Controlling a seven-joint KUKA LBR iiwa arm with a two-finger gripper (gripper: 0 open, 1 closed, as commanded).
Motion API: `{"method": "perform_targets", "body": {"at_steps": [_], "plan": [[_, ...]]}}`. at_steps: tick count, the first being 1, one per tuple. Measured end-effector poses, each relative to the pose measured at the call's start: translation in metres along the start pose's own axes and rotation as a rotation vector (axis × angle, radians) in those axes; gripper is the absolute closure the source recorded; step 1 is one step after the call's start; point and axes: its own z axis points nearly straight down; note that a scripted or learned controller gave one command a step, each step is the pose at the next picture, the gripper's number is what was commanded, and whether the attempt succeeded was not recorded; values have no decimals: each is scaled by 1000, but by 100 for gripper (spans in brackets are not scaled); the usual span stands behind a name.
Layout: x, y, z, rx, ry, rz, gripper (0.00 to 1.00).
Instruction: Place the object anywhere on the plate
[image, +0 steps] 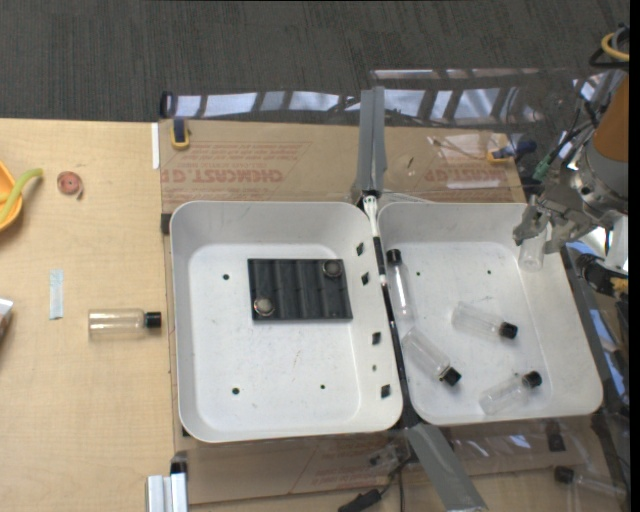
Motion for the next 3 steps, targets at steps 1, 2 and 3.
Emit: {"method": "perform_targets", "body": {"at_steps": [1,2,3], "plan": [[10,43,-66,0,0,148,100],[11,-36,3,4,0,105,100],[1,56,-66,0,0,175,100]]}}
